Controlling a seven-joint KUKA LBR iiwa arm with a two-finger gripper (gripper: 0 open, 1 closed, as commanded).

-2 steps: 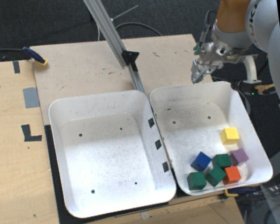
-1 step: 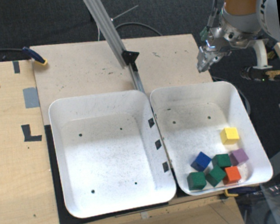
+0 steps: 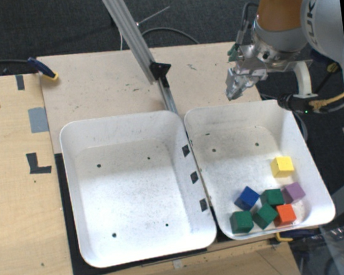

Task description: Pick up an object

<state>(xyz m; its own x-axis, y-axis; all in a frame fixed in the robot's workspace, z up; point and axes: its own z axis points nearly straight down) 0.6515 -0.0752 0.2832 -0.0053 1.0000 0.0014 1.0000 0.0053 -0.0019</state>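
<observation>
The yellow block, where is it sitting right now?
The yellow block lies in the right bin, near its right wall, just above the purple block.

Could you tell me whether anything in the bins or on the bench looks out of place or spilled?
Nothing stands out. The blocks all lie inside the right bin, bunched in its near right corner, with the yellow block a little apart. The gripper hangs above that bin's far edge, away from them.
</observation>
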